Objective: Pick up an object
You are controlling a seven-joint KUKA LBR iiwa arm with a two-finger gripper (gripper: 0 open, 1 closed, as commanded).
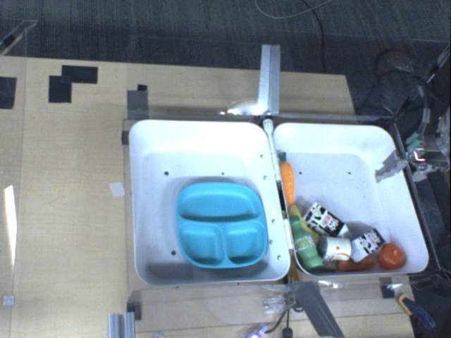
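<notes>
We get one fixed camera above the bench (pixel 63 210), looking down at a slant; both bins, left (pixel 148 189) and right (pixel 352 153), sit mid-frame at moderate range; dark floor (pixel 141 13) runs along the top.

A divided tray (pixel 222 224) lies in the left bin (pixel 151 146); toys crowd the right bin's (pixel 352 143) near corner.
</notes>
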